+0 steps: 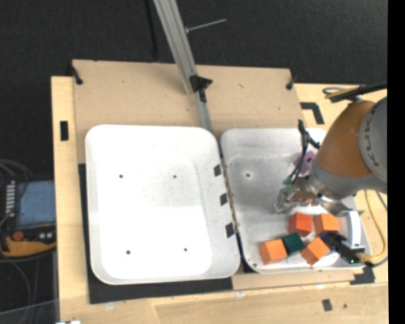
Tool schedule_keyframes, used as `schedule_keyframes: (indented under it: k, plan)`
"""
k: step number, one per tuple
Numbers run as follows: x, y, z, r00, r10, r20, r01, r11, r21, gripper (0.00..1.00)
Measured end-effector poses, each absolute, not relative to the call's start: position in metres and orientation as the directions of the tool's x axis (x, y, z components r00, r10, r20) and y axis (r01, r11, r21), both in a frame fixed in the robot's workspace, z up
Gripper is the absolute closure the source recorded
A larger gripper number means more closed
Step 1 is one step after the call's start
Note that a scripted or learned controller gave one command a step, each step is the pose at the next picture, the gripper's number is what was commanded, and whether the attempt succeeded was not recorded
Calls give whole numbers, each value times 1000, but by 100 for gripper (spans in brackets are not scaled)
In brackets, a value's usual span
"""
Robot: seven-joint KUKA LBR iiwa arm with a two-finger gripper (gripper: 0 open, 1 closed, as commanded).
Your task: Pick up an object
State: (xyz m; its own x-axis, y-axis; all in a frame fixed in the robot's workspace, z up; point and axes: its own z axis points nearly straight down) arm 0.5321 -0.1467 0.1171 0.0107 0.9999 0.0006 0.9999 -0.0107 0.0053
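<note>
Orange blocks [302, 223] (clustered) beside tool [291, 200]

Even overhead light, soft focus throughout; the left bin [152, 201] glares bright white (detail washed out), surroundings dark.

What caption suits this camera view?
Robot gripper reaches into the right bin above orange blocks and a green block.
</note>
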Motion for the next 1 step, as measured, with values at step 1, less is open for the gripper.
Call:
schedule_keyframes:
  k: [1]
  plan:
    - [530, -138, 174, -4, 1000, -1, 1000, 4, 7, 100]
